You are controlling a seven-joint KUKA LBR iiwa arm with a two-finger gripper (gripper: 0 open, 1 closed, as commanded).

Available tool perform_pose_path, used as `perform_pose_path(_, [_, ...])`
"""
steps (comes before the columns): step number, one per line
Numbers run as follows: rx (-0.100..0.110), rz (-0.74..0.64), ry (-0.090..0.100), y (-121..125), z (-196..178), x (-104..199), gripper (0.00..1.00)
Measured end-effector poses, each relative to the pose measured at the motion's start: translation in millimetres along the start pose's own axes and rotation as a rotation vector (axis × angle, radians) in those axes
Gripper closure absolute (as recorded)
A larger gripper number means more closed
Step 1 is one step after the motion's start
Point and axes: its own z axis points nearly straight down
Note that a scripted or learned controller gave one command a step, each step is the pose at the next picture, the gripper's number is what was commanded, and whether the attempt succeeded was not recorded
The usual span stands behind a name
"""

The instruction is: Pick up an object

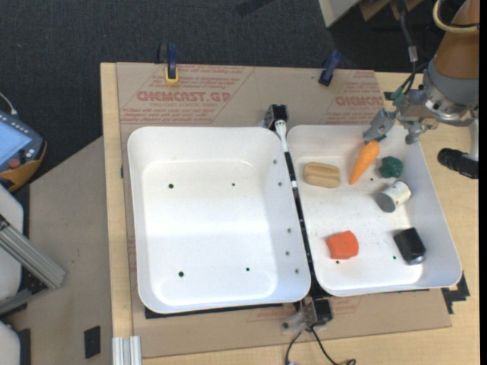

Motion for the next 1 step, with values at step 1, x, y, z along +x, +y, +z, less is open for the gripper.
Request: perform_pose_path(1, [0.013, 0.001, 0.004, -57.5, 110.0, 17.2, 0.0])
